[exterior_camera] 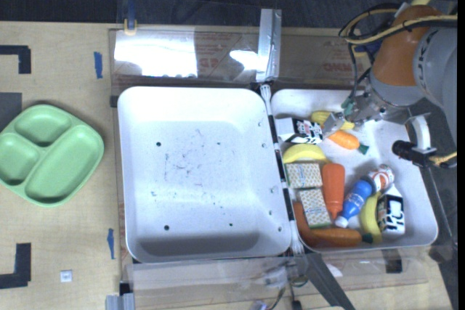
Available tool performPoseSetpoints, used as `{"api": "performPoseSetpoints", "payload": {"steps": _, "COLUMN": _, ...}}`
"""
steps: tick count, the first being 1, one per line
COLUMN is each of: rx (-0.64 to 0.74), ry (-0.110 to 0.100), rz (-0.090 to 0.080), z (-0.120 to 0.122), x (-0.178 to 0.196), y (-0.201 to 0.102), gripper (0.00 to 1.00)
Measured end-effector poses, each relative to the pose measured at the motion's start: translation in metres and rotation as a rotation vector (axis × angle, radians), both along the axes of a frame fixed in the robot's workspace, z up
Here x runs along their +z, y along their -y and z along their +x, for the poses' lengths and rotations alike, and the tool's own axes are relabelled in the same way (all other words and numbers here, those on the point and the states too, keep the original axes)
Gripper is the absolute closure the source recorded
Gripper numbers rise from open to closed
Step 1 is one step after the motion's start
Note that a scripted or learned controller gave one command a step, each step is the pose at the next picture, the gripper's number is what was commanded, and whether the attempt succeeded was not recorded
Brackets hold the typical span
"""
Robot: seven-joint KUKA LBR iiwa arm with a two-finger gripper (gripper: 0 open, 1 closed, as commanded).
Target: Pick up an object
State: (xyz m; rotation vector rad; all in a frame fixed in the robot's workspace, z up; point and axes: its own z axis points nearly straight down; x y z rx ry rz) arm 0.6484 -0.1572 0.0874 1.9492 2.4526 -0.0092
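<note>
The pincer [347, 115] hovers over the far end of the right bin [418, 178], just above a small carrot [344, 140]; whether it is open or closed cannot be told. A clean grasp needs a straight descent, avoiding the neighbouring banana [304, 153]

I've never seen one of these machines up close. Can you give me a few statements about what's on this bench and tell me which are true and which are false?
1. The toys all lie in the right bin. True.
2. The left bin holds a banana. False: the bananas lie in the right bin.
3. A green divided plate sits left of both bins. True.
4. The pincer hangs over the left bin. False: it is over the right bin's far end.
5. A blue bottle lies beside a long carrot. True.
</note>
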Motion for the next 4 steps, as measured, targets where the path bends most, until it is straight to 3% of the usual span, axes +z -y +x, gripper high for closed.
{"api": "performPoseSetpoints", "payload": {"steps": 1, "rx": 0.002, "ry": 0.004, "rz": 0.004, "z": 0.002, "x": 0.011, "y": -0.003, "gripper": 1.0}}
{"api": "performPoseSetpoints", "payload": {"steps": 2, "rx": 0.108, "ry": 0.002, "rz": 0.008, "z": -0.016, "x": 0.02, "y": 0.063, "gripper": 1.0}}
{"api": "performPoseSetpoints", "payload": {"steps": 3, "rx": -0.068, "ry": -0.001, "rz": 0.01, "z": -0.028, "x": -0.001, "y": 0.067, "gripper": 1.0}}
{"api": "performPoseSetpoints", "payload": {"steps": 4, "rx": -0.055, "ry": 0.0, "rz": 0.009, "z": 0.014, "x": 0.132, "y": 0.023, "gripper": 1.0}}
